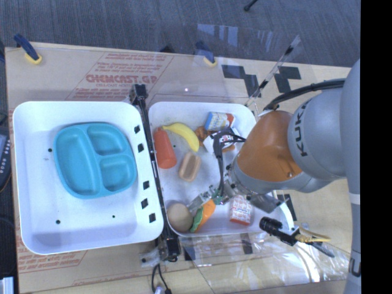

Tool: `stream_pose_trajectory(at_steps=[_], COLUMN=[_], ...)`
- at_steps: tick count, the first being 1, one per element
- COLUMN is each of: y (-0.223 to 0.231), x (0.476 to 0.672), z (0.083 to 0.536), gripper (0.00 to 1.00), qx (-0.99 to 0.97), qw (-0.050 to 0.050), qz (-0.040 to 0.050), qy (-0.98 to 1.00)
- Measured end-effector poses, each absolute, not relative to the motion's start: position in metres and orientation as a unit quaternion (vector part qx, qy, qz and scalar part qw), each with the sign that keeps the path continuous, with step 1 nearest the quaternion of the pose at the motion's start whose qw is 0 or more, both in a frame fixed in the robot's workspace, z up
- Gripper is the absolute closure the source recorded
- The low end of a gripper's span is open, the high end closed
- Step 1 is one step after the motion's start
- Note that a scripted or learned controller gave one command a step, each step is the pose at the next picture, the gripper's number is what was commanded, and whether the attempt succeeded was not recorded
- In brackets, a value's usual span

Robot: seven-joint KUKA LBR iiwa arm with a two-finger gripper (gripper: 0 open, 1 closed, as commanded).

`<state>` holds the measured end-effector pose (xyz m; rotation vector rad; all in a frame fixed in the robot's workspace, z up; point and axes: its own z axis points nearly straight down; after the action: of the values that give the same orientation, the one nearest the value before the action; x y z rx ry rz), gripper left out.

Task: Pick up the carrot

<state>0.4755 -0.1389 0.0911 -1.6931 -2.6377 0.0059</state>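
The carrot (206,212), orange with a green top, lies tilted at the front of the right bin (160,116). It rests between a tan ball (178,216) and a red-and-white packet (241,210). My gripper (212,198) has come down from the right and sits right over the carrot's orange end, touching or nearly touching it. The orange-banded wrist (266,149) covers the bin's right side.
The right bin also holds a banana (183,135), a red-orange cylinder (163,147), a hot-dog bun (189,166) and a blue-and-white can (217,121). In the left bin (24,182) lies a blue divided plate (95,158). Black clips line the wall between the bins.
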Motion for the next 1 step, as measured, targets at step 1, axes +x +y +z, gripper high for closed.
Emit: stream_pose_trajectory(at_steps=[1], y=[-0.1383], x=[0.4772], z=[0.101], gripper=[1.0], qx=[-0.536], qw=[0.004], qz=[0.0018], qy=[-0.844])
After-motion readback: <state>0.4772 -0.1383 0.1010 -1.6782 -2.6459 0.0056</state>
